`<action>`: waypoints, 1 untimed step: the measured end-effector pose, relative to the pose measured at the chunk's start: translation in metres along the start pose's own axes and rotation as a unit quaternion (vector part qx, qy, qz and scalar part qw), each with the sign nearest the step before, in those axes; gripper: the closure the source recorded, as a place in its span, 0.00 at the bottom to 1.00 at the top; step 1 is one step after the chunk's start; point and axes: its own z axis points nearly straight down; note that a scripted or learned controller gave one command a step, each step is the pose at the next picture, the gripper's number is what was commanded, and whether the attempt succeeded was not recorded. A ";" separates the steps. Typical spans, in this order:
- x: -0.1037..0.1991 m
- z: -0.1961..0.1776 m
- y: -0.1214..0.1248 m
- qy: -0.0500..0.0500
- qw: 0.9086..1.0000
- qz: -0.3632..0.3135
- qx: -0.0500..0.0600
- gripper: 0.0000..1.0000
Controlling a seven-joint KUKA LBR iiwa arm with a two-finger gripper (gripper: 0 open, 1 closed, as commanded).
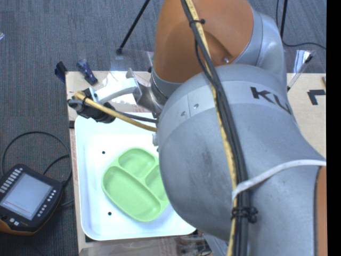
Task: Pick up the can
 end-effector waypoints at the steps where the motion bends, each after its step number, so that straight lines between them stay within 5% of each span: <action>1: -0.013 -0.016 0.021 -0.005 0.990 -0.138 -0.004 1.00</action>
